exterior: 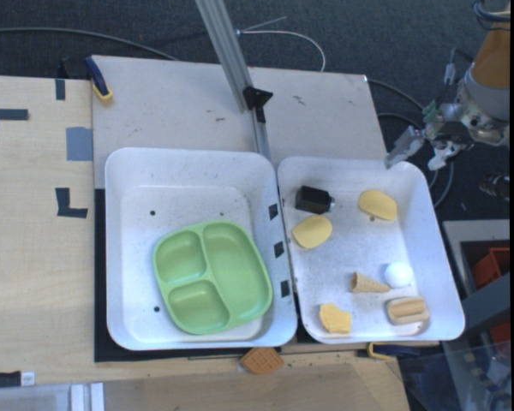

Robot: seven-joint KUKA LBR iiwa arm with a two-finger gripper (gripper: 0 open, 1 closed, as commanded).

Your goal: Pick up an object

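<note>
The right bin (428,229) holds several small things: a black block (313,199), a yellow piece (378,204) near the back, another yellow piece (312,231), a tan cone (368,283), a white ball (399,274), a beige roll (407,310) and a yellow chunk (335,318). My gripper (421,147) hangs above the bin's far right corner, outside the rim, with its two fingers spread apart and nothing between them. The arm's orange band (495,54) rises at the upper right.
The left bin (124,229) carries a green divided plate (212,275). A slanted metal pole (227,41) crosses the back of the bench. A waffle-like piece (261,360) lies on the bench in front of the bins. Cables trail at the back.
</note>
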